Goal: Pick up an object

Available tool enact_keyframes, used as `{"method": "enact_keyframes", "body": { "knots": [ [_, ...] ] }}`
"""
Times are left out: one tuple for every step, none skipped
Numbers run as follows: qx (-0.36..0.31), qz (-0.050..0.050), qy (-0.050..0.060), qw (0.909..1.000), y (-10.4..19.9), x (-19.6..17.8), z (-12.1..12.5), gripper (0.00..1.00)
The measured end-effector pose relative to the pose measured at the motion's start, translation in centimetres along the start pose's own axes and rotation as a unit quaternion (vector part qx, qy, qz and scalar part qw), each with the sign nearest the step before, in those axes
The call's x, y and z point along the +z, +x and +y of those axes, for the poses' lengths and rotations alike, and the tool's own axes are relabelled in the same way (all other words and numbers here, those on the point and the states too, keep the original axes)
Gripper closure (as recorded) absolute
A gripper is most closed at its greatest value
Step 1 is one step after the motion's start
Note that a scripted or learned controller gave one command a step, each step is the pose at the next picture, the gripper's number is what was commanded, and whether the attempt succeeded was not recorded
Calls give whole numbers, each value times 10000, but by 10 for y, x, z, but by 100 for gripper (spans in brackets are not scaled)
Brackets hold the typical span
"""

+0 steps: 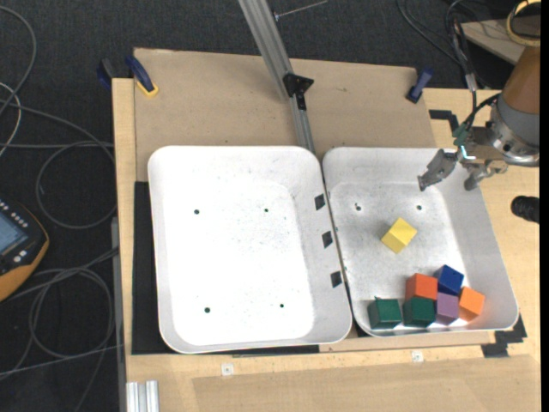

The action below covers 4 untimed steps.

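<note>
My gripper [452,172] hung open and empty over the right bin's [489,230] far edge, yellow block [399,235] lone mid-bin, so a descent there risked clipping the bin wall and closing on nothing.

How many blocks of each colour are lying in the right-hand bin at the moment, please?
Yellow block: 1
Orange blocks: 2
Blue block: 1
Purple block: 1
Green blocks: 2
Total: 7, all in the right bin.
</note>
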<state>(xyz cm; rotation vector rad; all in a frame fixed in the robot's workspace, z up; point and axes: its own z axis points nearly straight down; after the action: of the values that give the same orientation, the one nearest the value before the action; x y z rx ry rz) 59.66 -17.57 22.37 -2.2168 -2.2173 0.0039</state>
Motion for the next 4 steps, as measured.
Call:
{"method": "enact_keyframes", "body": {
  "knots": [
    [-7, -7, -25, 10000, 0, -3, 1, 0],
    [3, -8, 0, 10000, -8, 43, 0, 0],
    [6, -3, 2, 10000, -9, 106, -5, 0],
    [1, -9, -19, 10000, -9, 125, -4, 0]
  ]
}}
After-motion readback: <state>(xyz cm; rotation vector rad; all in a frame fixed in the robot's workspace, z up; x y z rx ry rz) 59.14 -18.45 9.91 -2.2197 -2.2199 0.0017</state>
